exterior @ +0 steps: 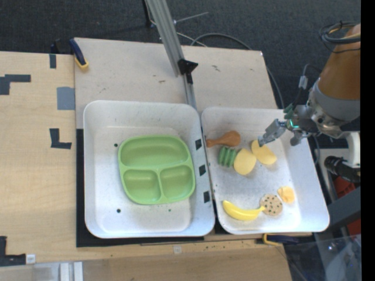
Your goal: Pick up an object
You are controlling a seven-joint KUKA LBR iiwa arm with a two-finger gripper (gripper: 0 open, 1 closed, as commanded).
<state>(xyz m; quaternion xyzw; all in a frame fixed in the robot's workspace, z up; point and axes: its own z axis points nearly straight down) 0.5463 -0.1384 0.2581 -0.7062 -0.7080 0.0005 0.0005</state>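
The right bin (304, 174) holds several toy foods: a brown drumstick (224, 139), a green ridged piece (227, 156), a round yellow piece (245, 162), a smaller yellow piece (265, 154), a banana (240, 211), a cookie (271, 204) and an orange piece (286, 194). My gripper (283, 136) hangs over the upper right part of this bin, just right of the smaller yellow piece. Its fingers are spread open and nothing sits between them. The left fingertip (267, 138) is close to the smaller yellow piece.
The left bin (99, 157) holds a green divided plate (156, 168). A metal post (170, 31) slants down to the seam between the bins. The arm's orange band (345, 69) rises at the right edge.
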